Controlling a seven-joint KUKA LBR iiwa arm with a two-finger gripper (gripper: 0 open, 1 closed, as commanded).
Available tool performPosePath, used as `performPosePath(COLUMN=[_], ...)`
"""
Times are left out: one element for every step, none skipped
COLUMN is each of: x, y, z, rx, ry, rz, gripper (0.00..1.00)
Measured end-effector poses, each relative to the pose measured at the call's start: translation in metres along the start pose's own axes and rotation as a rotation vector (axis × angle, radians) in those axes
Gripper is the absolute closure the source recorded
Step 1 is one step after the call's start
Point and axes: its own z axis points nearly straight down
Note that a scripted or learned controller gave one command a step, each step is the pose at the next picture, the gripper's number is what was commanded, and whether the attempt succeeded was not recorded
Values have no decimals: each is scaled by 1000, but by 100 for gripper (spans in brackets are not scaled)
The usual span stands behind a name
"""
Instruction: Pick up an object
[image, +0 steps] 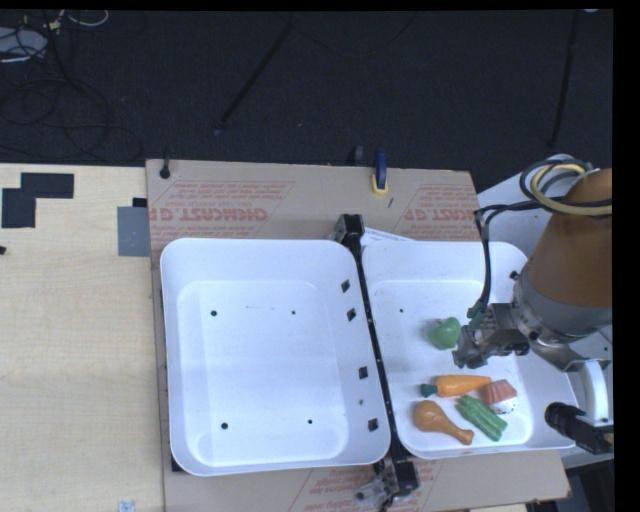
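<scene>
The robot arm (570, 260) reaches into the right bin (400, 270). Its gripper (478, 345) hangs low, just beside the green round toy (444, 332). The gripper is dark and small here, so I cannot tell if its fingers are open or closed. I cannot see any toy between them.

All the toys sit in the right bin, close to the gripper. The green round toy is on the side toward the left bin (260, 350). The orange carrot (462, 385) lies just below the gripper. Near the carrot are a pink and white block (499, 393), a green long toy (482, 417) and a tan drumstick (440, 420).

Here is what could go wrong. The green toy is round, so I think it could roll away if the gripper bumps it on one side. The carrot, the block and the green long toy lie very close together, maybe touching. If the gripper comes down there, it could push them around or pinch two at once. The carrot looks smooth and thin at one end, so it might slip out. The gripper could also close on nothing, between the toys.
</scene>
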Motion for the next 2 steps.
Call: performPosePath(x=[-19,-99], y=[120,72], z=[-91,-71], rx=[-14,-2], ry=[-4,-1], rz=[-8,0], gripper=[100,100])
